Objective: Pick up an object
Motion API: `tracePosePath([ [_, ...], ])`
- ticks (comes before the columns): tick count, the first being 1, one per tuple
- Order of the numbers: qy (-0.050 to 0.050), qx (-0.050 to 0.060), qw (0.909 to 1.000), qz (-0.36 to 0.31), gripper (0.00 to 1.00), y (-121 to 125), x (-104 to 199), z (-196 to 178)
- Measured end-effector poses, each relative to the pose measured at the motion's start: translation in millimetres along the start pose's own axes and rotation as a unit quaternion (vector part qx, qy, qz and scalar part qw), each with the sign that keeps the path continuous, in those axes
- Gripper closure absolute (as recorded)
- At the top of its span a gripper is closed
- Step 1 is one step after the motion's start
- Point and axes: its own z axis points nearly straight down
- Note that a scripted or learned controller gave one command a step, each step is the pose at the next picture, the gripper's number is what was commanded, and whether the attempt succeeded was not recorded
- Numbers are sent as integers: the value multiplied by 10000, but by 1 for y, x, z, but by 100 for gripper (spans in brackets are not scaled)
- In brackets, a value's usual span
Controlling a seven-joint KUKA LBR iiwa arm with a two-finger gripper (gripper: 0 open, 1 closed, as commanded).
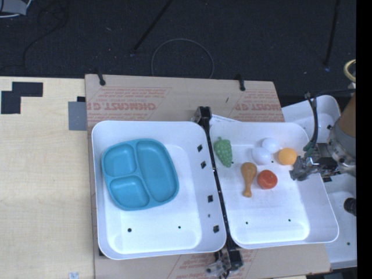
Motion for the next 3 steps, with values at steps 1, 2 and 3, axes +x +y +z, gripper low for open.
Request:
tracePosePath([
  [1, 9, 27, 10000, 0, 100, 0, -1, -12],
  [2, 24, 39, 10000, -24, 100, 6, 61, -3],
  [3, 18, 33, 10000, -21, 100, 19, 110, -6],
])
